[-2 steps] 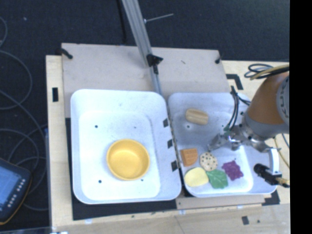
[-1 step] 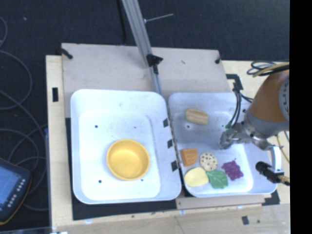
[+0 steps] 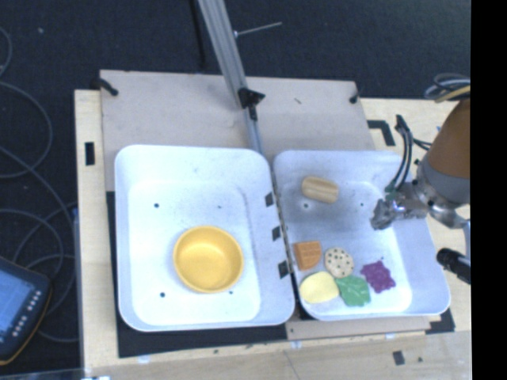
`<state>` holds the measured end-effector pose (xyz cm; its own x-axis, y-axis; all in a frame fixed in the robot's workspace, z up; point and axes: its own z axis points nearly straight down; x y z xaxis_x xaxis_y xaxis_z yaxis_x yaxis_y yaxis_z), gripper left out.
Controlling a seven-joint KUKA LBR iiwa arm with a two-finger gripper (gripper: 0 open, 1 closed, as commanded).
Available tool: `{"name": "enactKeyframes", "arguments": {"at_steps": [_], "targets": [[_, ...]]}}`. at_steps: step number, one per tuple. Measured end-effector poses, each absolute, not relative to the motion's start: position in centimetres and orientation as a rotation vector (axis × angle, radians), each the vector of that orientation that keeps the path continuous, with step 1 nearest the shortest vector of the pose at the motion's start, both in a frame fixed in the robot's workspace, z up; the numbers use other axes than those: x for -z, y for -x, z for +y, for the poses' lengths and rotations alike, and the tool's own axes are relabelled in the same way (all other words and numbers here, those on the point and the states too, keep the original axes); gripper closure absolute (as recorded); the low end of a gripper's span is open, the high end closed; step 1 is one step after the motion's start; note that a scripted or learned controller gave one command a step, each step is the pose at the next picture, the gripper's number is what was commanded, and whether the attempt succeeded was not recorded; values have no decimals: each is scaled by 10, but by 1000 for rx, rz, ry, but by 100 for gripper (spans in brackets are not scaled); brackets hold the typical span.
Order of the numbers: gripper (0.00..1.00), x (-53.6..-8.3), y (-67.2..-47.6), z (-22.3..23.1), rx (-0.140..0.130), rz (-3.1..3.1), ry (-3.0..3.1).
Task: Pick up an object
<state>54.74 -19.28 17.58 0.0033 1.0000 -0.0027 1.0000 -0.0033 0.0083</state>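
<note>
Camera view: tan wooden cylinder (image 3: pixel 320 188) (lying sideways), hand (image 3: pixel 383 214) nearby, its grip state unclear.

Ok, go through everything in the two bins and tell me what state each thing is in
Yellow bowl: upright, alone in the left bin.
Wooden cylinder: lying on its side, right bin.
Orange block, cookie, yellow piece, green piece, purple piece: lying clustered.
Tool: above the right bin, holding nothing visible.
</note>
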Motion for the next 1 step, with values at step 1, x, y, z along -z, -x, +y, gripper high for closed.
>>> {"name": "enactKeyframes", "arguments": {"at_steps": [1], "targets": [[100, -241, -547, -197, -7, 2218, -2212]]}}
